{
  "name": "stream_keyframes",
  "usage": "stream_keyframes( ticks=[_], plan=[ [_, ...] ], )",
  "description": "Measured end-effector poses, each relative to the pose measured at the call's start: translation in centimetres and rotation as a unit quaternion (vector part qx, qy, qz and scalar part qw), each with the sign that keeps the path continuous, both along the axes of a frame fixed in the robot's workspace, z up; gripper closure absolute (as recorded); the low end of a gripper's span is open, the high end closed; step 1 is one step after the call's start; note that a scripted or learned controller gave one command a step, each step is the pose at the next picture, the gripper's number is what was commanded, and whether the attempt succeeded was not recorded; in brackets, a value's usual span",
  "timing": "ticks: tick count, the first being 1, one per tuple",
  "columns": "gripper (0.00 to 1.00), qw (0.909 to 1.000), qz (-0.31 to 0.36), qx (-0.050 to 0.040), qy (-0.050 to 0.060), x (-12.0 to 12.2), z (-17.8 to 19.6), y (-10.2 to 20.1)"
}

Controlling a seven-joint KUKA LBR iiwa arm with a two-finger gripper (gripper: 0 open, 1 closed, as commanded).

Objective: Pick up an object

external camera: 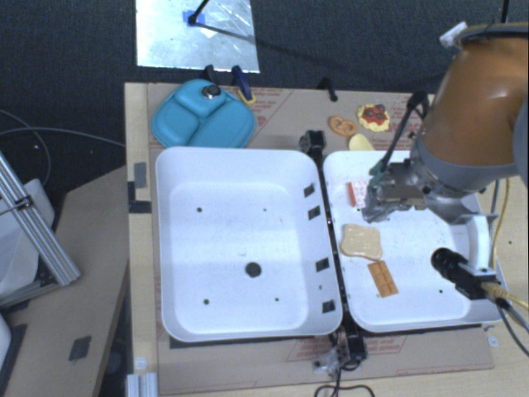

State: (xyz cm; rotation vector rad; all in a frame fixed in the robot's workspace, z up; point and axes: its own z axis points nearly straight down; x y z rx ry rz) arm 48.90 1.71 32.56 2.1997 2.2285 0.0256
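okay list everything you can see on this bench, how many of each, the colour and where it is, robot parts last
white bins: two, white, side by side on the bench
toast slice: one, tan, right bin
orange strip: one, orange-brown, right bin, below the toast
red piece: one, red, right bin, top left
blue divided tray: one, blue, behind the left bin
toy foods: three, tan, red-topped and pale yellow, behind the right bin
gripper: one, grey, above the right bin

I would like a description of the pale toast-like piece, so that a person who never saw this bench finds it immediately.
Look at the right white bin, the one under the gripper. Near that bin's left wall lies the toast slice, just below the gripper. It is pale tan and roughly square, while the orange strip below it is narrow and darker, and the red piece above it is much smaller.
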Motion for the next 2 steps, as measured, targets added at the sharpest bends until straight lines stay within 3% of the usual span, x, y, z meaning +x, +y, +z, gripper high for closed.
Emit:
stream_keyframes(
  ticks=[1, 2],
  plan=[
    [1.0, 1.0, -0.005, -0.002, 0.002, -0.1, 9.7, -2.2],
    [1.0, 1.0, -0.002, -0.0013, 0.007, -0.2, 11.1, 3.1]
  ],
)
